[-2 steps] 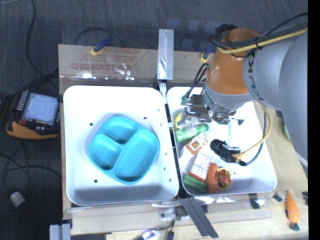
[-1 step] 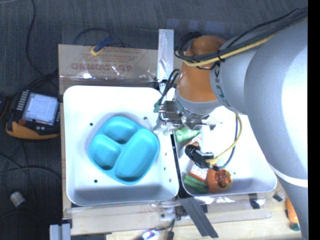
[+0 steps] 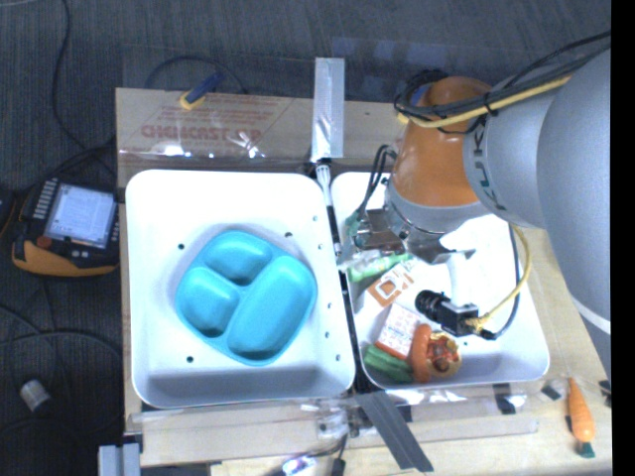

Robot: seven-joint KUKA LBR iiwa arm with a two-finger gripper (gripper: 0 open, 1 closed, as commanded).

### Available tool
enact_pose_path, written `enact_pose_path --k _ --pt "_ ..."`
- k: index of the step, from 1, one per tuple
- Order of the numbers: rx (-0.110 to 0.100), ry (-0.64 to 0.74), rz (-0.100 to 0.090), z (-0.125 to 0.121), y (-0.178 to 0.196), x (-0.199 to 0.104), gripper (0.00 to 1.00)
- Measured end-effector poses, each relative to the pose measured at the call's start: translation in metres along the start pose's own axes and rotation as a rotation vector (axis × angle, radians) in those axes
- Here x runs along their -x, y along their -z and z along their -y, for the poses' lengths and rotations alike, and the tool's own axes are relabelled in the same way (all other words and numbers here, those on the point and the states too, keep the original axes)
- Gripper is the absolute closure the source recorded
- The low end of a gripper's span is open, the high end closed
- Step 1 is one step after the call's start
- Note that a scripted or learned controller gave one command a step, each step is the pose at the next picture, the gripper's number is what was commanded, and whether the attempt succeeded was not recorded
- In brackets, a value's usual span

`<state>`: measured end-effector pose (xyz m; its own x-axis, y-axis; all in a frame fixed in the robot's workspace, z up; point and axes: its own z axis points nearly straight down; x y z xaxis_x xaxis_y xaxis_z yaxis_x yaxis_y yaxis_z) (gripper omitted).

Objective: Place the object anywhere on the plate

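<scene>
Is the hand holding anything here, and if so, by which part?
Cannot be told: the arm's wrist covers the hand above the right bin, near a green packet.

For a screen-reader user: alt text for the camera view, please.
A grey arm with an orange band reaches down into the right bin over small jumbled objects. The left bin holds a blue three-compartment plate.

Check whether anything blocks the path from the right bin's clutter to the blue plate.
The raised walls where the two bins meet stand between the pile of small items in the right bin and the blue divided plate in the left bin. Beyond those walls, nothing visible lies on or around the plate. The arm hangs over the right bin.
</scene>
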<state>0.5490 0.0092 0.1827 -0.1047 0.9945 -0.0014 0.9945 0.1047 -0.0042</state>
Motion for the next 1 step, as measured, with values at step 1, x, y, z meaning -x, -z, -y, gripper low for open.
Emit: enact_pose_path --k 1 --pt "-0.001 0.046 -0.002 0.049 -0.0004 0.0235 1.0"
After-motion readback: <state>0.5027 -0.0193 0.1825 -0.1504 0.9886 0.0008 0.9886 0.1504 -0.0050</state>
